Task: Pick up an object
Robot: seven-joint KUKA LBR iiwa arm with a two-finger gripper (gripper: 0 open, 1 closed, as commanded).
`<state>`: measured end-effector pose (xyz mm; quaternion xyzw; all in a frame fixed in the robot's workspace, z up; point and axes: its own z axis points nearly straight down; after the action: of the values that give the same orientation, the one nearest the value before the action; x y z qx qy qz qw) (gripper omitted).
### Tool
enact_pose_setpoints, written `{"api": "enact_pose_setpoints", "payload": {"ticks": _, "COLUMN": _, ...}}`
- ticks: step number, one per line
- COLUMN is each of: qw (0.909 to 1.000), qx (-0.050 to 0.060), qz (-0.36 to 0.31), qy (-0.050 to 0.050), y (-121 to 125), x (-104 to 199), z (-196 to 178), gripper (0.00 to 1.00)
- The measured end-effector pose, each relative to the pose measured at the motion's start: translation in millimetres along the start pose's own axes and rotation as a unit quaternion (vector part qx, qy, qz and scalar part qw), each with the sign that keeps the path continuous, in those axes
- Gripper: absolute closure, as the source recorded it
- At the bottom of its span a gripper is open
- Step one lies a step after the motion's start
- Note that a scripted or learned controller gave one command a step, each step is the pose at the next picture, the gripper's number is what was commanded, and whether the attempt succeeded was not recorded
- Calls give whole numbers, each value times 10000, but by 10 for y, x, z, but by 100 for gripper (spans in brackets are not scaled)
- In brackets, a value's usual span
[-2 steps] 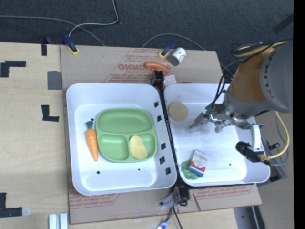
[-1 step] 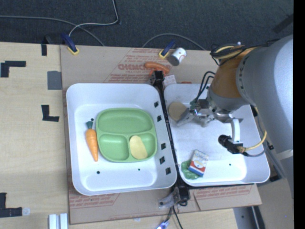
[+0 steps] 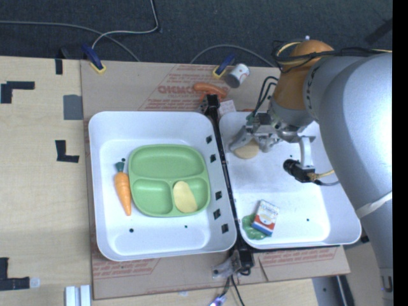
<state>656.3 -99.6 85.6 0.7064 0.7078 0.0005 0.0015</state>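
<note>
My gripper [image 3: 250, 143] is low in the right bin [image 3: 319, 234], near its back left corner. It stands open, its fingers [image 3: 236, 140] spread over the top of a beige, bread-like lump [image 3: 245, 151] lying on the bin floor. I cannot tell whether they touch the lump. A small red, white and blue carton [image 3: 265, 218] rests on a green item [image 3: 250, 230] at the bin's front left. In the left bin [image 3: 105, 132] a green divided plate [image 3: 167, 161] holds a yellow oval piece [image 3: 185, 197], and an orange carrot [image 3: 123, 191] lies just left of the plate.
The arm's grey body [image 3: 357, 126] covers the right bin's right side. A black fitting with a cable [image 3: 299, 169] hangs over the bin's middle. Behind the bins lie an orange sausage-like item [image 3: 210, 88], clamps and cables. A black divider with clips [image 3: 220, 171] separates the bins.
</note>
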Motion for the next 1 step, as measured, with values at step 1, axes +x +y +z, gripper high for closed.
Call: {"api": "enact_pose_setpoints", "payload": {"ticks": 1, "qw": 10000, "qx": 6, "qz": 0, "qy": 2, "y": 125, "x": 15, "z": 3, "gripper": 0}}
